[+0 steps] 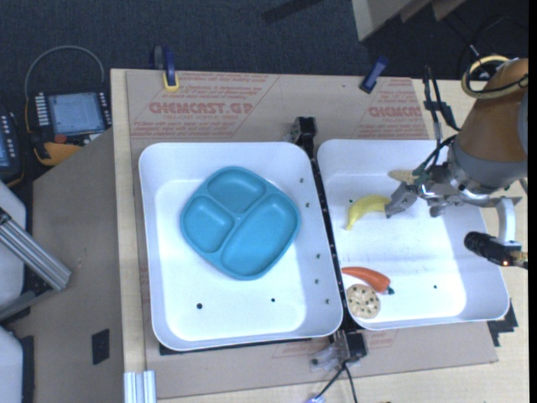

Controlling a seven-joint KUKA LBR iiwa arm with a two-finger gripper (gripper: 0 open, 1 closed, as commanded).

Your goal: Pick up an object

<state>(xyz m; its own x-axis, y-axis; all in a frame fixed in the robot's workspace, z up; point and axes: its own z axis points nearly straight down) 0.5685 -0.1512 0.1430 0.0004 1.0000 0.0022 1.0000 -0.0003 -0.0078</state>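
A yellow banana lies in the upper left part of the right bin. Near that bin's front left corner are a red-orange pepper and, just below it, a round speckled cookie. My gripper hangs over the right bin, just right of the banana, open, with one dark finger close to the banana's right end and nothing between the fingers. A small tan piece shows just above the gripper, partly hidden by it.
The left bin holds a blue divided plate near its middle. A black clamp sits at the back between the bins. The arm's orange band stands over the right bin's far right.
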